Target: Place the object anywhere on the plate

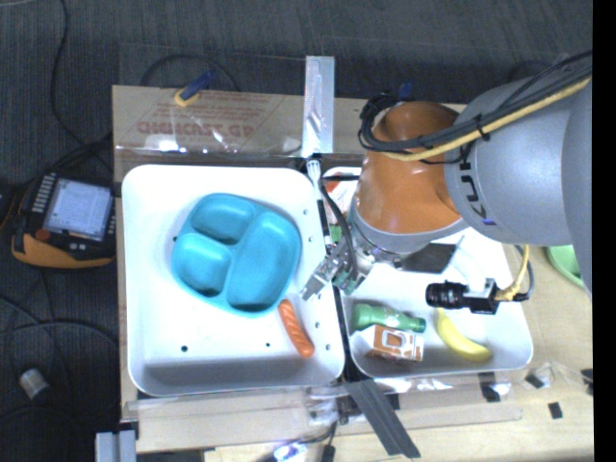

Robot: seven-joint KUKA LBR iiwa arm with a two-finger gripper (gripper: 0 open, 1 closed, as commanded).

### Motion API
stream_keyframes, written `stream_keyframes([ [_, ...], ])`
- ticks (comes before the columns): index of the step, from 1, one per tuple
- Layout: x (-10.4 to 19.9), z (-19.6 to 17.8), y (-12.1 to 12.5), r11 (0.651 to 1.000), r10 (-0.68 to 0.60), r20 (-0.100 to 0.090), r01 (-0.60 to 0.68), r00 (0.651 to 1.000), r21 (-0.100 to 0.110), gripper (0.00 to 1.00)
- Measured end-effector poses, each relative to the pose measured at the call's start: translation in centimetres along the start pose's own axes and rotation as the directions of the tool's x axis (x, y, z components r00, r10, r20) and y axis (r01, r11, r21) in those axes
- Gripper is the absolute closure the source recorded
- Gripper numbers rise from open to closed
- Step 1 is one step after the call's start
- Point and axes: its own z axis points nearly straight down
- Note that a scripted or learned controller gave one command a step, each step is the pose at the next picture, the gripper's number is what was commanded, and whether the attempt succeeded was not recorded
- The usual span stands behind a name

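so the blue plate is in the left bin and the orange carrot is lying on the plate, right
Not quite. The camera view shows the blue plate in the left bin, but the carrot is not on it: it lies on the bin floor beside the plate's lower right edge. Whether it touches the plate cannot be told.

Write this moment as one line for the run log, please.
end effector: above divider between bins | plate: left bin | hot dog: beside plate, not on it

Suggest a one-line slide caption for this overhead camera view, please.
KUKA arm's gripper over the divider between bins; blue plate and carrot left, banana right.
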Motion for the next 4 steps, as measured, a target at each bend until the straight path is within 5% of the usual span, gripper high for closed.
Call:
stream_keyframes([
  [1, -1.5, -2.1, 9.2, 0.983, 0.184, 0.005, -0.184, 0.983, -0.001, 1.00],
  [2, 0.5, 4.8, 11.8, 0.999, -0.052, 0.004, 0.052, 0.999, 0.000, 1.00],
  [3, 7.6, 5.9, 16.5, 1.000, 0.029, 0.004, -0.029, 1.000, 0.000, 1.00],
  [4, 7.6, 5.9, 16.5, 1.000, 0.029, 0.004, -0.029, 1.000, 0.000, 0.00],
])
